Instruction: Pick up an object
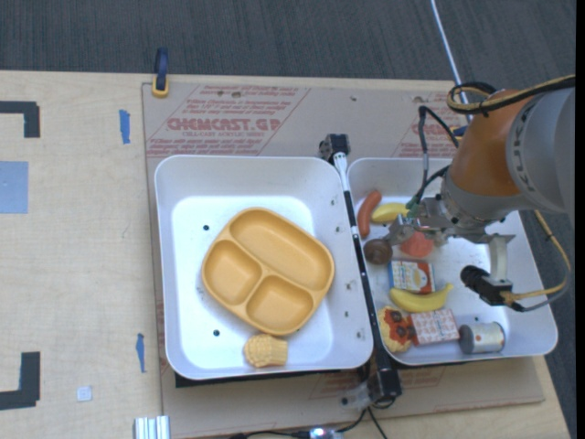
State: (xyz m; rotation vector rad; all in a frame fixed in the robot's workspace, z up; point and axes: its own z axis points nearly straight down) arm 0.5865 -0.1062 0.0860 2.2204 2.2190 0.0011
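Camera view: we cannot tell our gripper's [419, 230] state; a red object [418, 244] sits just under it, a banana [420, 298] below.

In the left bin [174, 245] a yellow three-part plate [267, 270] lay in the middle, with a corn cob [265, 350] near the front edge. The gripper [416, 231] hung over the right bin [539, 332], close above a red object [418, 245] by its left edge. Around it lay a hot dog [367, 210], two bananas [420, 298], a small carton [410, 275], a pizza slice [396, 327] and a silver can [482, 338].
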